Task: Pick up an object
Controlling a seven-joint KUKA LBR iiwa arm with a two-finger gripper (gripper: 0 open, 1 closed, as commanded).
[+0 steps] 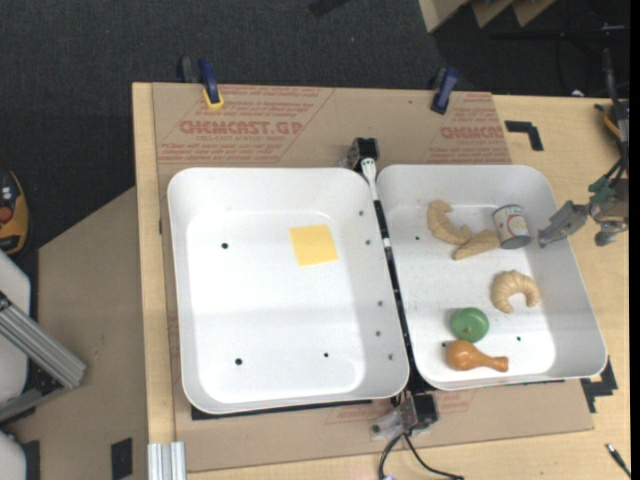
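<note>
The right bin [560,343] holds several objects. A pale curved piece [446,221] lies beside a tan stick [476,245] and a small grey can [512,226]. Further forward are a croissant [514,290], a green round fruit [468,322] and an orange drumstick [475,358]. A yellow square [314,245] lies flat in the left bin [200,298]. My gripper [583,230] hangs over the right bin's right rim, just right of the can. It is open, with nothing between its fingers [562,224].
The two bins meet at a black divider strip [385,258] on a cardboard-covered bench [330,118]. Blue clamps [208,80] [444,88] grip the bench's far edge. Cables [410,438] trail at the front.
</note>
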